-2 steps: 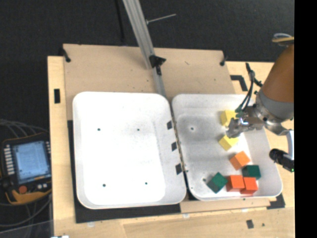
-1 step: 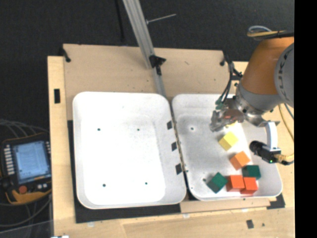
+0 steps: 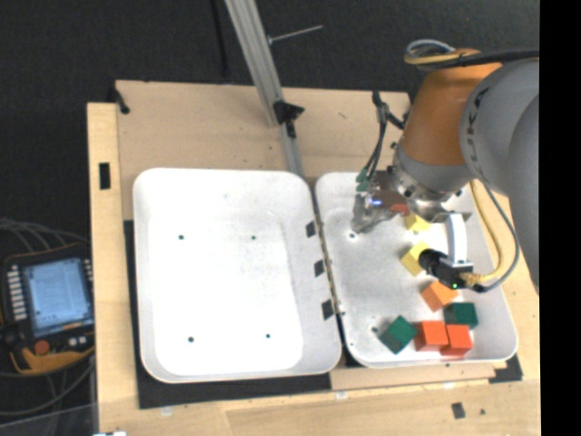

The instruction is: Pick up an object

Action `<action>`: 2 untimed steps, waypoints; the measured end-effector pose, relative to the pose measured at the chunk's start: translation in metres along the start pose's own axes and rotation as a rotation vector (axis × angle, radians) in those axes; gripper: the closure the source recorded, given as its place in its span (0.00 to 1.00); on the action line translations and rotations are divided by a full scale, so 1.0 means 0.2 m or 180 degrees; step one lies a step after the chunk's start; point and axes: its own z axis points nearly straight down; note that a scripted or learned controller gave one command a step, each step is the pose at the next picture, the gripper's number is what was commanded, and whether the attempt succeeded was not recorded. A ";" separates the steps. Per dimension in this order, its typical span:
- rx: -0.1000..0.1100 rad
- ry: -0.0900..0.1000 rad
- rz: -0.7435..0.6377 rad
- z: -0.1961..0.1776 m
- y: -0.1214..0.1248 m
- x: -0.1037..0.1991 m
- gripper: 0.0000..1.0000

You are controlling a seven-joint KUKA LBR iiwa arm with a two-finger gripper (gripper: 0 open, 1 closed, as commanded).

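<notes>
Pendant (image 3: 53, 302): a handheld controller with a lit screen lies off the bench at the far left, cables trailing behind it.
Left bin (image 3: 222, 271): white and shallow; a few dark dots mark its floor.
Metal post (image 3: 263, 71): a slanted grey strut runs from the top of the view down to the seam between the bins.
Right bin (image 3: 363, 280): white; its blocks gather toward the near right corner.
Gripper (image 3: 366, 209): it hangs low over the far left part of the right bin, above bare floor, well apart from the block cluster.
Jaws: too small and blurred to read, so I cannot tell how they stand; nothing is seen between them.
Green block (image 3: 397, 333): nearest the bin's middle, tilted, just beside the orange blocks (image 3: 445, 336).
Yellow block (image 3: 413, 260): between the wrist and the cluster, near a black fitting on the arm.
Dark green block (image 3: 461, 314): by the right wall, beside the orange pair.
Step in hand: likely the approach or search; no object is secured.
Next move: probably shift toward the near right, centre over one block, then descend and close.
</notes>
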 end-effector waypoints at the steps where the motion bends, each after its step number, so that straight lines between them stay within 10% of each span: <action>1: -0.0002 0.0003 -0.0003 -0.07 0.02 0.25 1.00; 2: 0.0000 0.0005 -0.0004 -0.13 0.11 0.53 1.00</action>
